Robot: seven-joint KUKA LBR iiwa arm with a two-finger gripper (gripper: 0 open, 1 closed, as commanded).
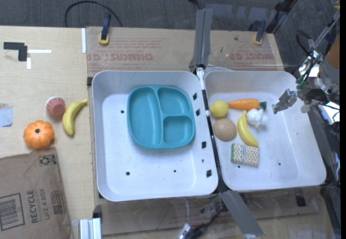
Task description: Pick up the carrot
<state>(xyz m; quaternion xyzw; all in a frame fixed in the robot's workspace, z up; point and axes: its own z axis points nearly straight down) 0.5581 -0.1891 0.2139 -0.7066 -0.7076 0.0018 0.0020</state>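
The orange carrot (244, 104) with a green stub lies at the back of the right bin (303, 170), pointing left toward a lemon (219, 108). My gripper (294, 101) hangs over the right side of that bin, roughly a hand's width to the right of the carrot's green end. Its fingers stand apart, with nothing between them.
Near the carrot lie a white garlic bulb (255, 118), a banana (247, 130), a brown potato (225, 129) and a small snack packet (245, 154). A teal divided plate (161, 116) sits in the left bin (113, 173). A pumpkin (39, 134), another banana (72, 117) and a cupcake (55, 106) rest on the bench at the left.
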